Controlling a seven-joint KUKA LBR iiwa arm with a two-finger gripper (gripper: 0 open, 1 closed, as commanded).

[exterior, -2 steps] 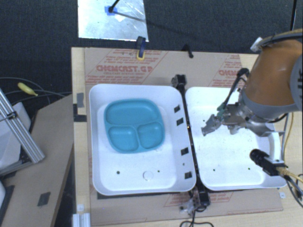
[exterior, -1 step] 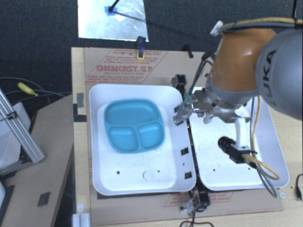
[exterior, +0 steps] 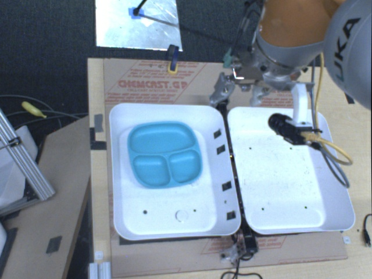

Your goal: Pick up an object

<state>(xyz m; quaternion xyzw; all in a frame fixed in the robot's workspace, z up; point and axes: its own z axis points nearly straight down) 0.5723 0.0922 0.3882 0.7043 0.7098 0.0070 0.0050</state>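
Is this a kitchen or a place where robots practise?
Most likely a robot practice lab, not a kitchen. A big grey and orange robot arm reaches over two white bins on a cardboard-covered bench. A blue divided plate lies in the left bin, and cables trail about.

Sky-blue divided tray point(exterior: 164, 154) in left white bin point(exterior: 119, 173). Right white bin point(exterior: 290, 214) has small black dots. Arm point(exterior: 308, 16): orange band, grey shell with black lettering. Tan board point(exterior: 157, 80) at far side has red print. Shiny silver sheet point(exterior: 116, 22) with blue tape mark on dark speckled floor. Yellow cable point(exterior: 331, 147) at right.
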